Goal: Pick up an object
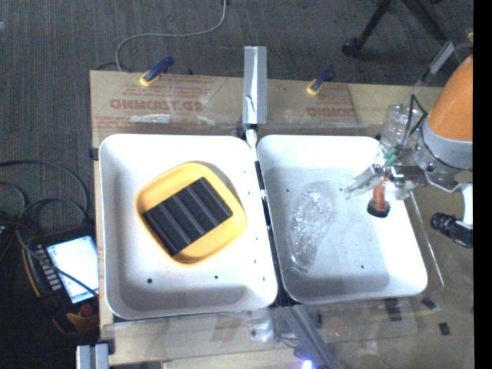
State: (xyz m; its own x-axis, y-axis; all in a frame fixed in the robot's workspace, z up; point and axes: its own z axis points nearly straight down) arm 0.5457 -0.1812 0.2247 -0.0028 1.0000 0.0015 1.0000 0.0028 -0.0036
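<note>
My gripper [377, 191] hangs over the right side of the right bin [346, 283], below the orange band of the arm. Its metal fingers [358, 182] look spread apart, so it is open. A small orange-brown object with a dark base [377, 203] is right beneath it, between the fingers; I cannot see any contact. A crumpled clear plastic bottle [309, 223] lies in the middle of the same bin, to the gripper's left. In the left bin [123, 283] rests a yellow object with a black ribbed top [190, 213].
A metal divider post [254, 91] stands at the back between the two bins. Two blue-and-yellow clamps [156, 70] hold the cardboard backing. Cables and a small device [65, 264] lie on the floor to the left. A clear item [396, 121] is behind the right bin.
</note>
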